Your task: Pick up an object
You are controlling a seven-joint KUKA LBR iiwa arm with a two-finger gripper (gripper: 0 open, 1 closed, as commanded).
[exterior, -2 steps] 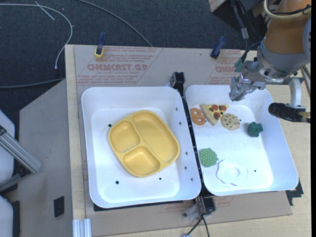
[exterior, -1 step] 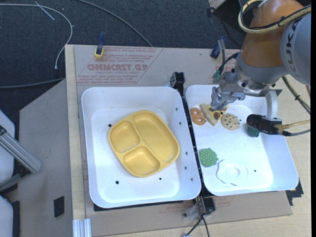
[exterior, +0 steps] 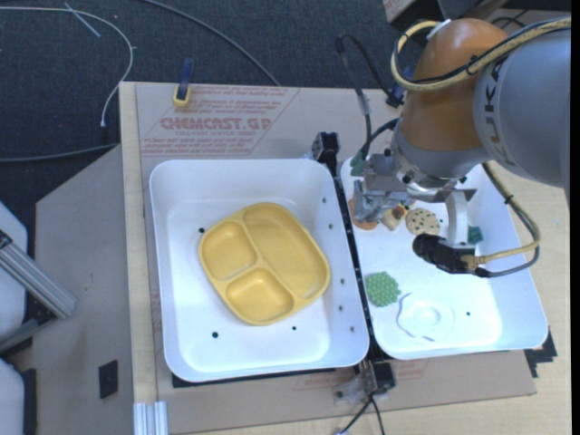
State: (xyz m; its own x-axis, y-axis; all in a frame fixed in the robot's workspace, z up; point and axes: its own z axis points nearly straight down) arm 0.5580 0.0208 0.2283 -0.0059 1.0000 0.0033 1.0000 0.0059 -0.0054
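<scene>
The grey arm [exterior: 535, 107] is reaching in from the right, its orange band [exterior: 453, 71] sitting just above the wrist and facing the camera. The wrist is pointing steeply downward, carrying the end effector [exterior: 376, 208] low — its metal body is showing beneath the band. Black and yellow cables are looping around the wrist.

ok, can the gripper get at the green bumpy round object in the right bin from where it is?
Probably yes: the green bumpy round object lies uncovered on the right bin floor, nothing stacked on it, gripper just above.
</scene>
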